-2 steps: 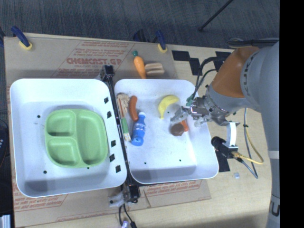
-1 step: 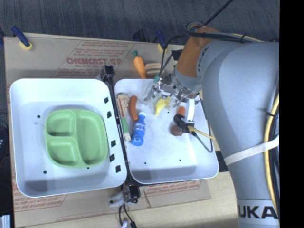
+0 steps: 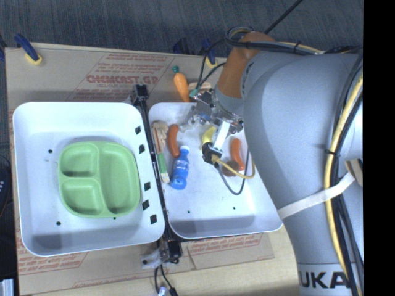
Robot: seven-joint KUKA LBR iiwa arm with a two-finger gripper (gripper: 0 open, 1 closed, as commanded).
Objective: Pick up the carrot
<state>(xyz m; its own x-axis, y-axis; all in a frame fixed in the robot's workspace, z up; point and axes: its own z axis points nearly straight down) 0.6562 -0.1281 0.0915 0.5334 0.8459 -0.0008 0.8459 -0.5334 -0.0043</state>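
Note:
The carrot (image 3: 181,86), orange with a small green top, lies on the cardboard just beyond the far rim of the right bin (image 3: 210,224), outside it. My gripper (image 3: 203,115) hangs over the far part of the right bin, a short way right of and nearer than the carrot, apart from it. The grey arm with its orange band (image 3: 233,73) reaches in from the right and hides the bin's right side.
In the right bin lie a reddish sausage (image 3: 173,139), a blue bottle (image 3: 179,168), a tan piece (image 3: 160,133), a yellow item (image 3: 208,134) and an orange sausage (image 3: 237,154). The left bin (image 3: 31,128) holds a green divided plate (image 3: 99,177).

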